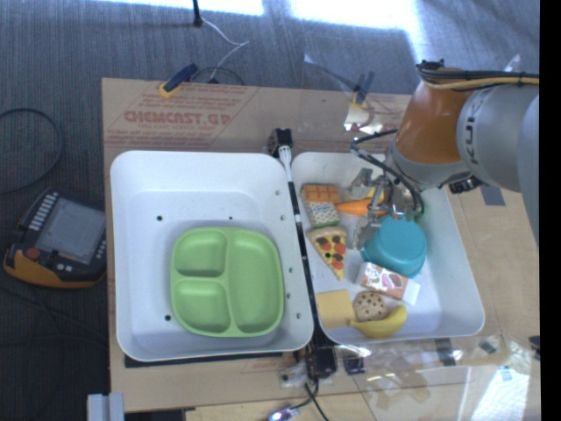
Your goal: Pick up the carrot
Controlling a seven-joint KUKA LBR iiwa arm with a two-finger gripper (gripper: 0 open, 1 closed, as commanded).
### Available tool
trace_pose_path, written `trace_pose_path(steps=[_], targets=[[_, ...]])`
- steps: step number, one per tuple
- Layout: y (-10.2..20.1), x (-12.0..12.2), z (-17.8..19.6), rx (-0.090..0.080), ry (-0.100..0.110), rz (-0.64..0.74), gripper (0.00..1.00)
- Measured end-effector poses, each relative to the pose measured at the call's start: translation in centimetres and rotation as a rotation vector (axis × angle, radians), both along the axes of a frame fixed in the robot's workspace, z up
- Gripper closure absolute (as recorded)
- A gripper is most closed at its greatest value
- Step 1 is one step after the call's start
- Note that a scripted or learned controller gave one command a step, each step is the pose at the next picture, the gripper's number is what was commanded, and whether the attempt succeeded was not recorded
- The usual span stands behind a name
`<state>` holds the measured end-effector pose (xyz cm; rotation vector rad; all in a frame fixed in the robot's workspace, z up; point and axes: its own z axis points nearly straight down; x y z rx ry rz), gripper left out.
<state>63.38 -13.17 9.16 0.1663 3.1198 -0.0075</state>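
Gripper: I see my gripper [379,202] low in the right bin, its metal fingers reaching down at the carrot's right end; I cannot tell from here whether they are apart or together, or whether they have the carrot.
Carrot: the carrot [353,207] lies flat in the upper middle of the right bin, orange, its right end at or under the fingertips.
Arm: my grey arm [491,139] with its orange band [427,125] comes in above and right of the carrot, hanging over the bin's far right corner.
Teal bowl: a teal bowl [396,245] sits just below and right of the carrot, close under the gripper.
Waffle: a waffle piece [320,193] lies just left of the carrot, with a pale block touching its lower edge.
Pizza slice: a pizza slice [330,249] lies below and left of the carrot.
Other food: farther below the carrot I see a packet [384,281], a cookie [369,305], a banana [384,323] and a yellow cheese block [333,309].
Right bin: the right bin [460,279] holds the carrot and all of this food.
Left bin: the left bin [140,191] lies well left of the carrot and holds a green divided plate [227,281].
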Motion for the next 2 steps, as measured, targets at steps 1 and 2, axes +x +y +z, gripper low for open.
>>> trace_pose_path(steps=[1,2], targets=[[0.0,0.3,1.3,-0.004,-0.009,0.001,1.00],[1.6,-4.8,0.1,-0.005,-0.003,0.300,1.00]])
